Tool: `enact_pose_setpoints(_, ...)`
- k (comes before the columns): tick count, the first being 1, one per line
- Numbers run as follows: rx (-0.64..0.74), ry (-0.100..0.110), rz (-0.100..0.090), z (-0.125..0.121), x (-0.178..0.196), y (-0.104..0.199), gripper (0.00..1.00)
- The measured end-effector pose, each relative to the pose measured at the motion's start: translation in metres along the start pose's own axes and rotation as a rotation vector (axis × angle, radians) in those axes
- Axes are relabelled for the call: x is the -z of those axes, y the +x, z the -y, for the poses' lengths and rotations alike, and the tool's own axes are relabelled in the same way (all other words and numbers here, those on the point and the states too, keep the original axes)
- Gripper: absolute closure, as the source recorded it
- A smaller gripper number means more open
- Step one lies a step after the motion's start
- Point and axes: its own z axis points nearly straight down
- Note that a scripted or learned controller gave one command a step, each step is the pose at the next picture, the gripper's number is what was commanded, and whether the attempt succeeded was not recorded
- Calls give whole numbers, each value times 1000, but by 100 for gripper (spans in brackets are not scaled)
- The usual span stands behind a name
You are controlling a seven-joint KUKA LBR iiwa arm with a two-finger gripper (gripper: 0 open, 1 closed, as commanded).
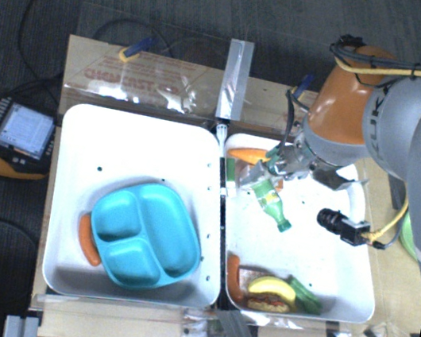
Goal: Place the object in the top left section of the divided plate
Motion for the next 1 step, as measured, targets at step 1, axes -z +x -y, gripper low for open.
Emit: enact_pose_setpoints(1, -104, 1, -1, 42, 15, 61, 100)
